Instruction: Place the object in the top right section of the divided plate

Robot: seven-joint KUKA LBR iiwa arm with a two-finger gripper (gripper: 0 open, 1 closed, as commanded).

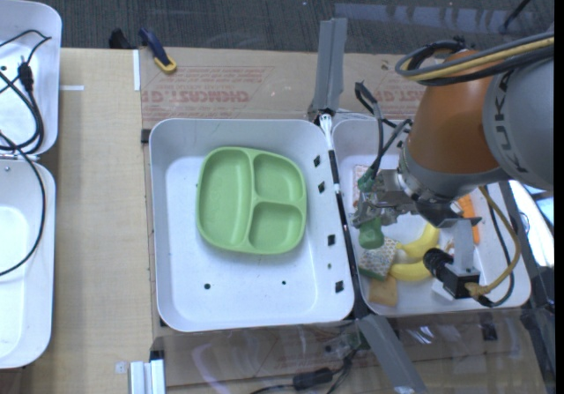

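The bench point(97, 207) is the biggest thing in view, w/ two shallow white bins side by side on it. The arm point(476, 119), grey w/ a broad orange band, comes in from the right and hangs over the right bin point(348, 132), covering most of it. The left bin point(176, 286) sits touching the right one along a shared middle edge, approx. centre of the view.

In the left bin lies the divided plate point(252, 200), light green, flat, w/ three sections: one long section on its left side, two smaller ones on its right. Its top right section point(278, 181) has nothing in it.

Below the wrist, the gripper point(377, 218) is down in the left part of the right bin, close to the shared edge. It's dark and cluttered there; can't tell how the tool is set or whether it's pinching anything. A small green object point(370, 238) sits right at or just under the tip, touching or nearly so — can't tell which.

Other bits in the right bin: a yellow banana point(414, 260) just right of the green object, a tan piece point(382, 292) near the bin's front edge, an orange item point(469, 207) partly hidden by the arm. Cables loop off the arm.

Far left, a white tray point(26, 207) w/ black cords on it. At the bench's back edge, a small blue-and-yellow clamp point(157, 51).
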